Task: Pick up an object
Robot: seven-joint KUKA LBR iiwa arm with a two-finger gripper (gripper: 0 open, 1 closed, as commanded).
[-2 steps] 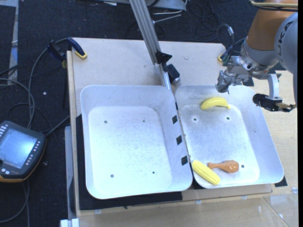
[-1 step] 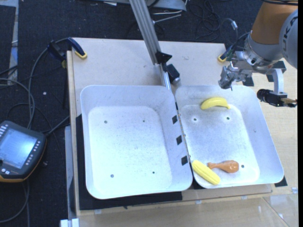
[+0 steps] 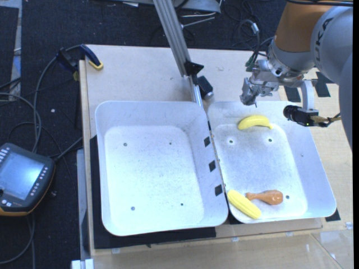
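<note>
The gripper [image 3: 249, 98] hangs over the far rim of the right bin [image 3: 314, 167], just beyond the banana [image 3: 254, 122]; whether it is open or closed cannot be told from here, and nothing is seen in its grasp. The banana lies on the bin's floor near that far rim. At the near edge of the same bin, a corn cob [image 3: 244, 204] lies touching a toy chicken drumstick [image 3: 267, 196]. The left bin [image 3: 112, 116] sits beside it.
</note>
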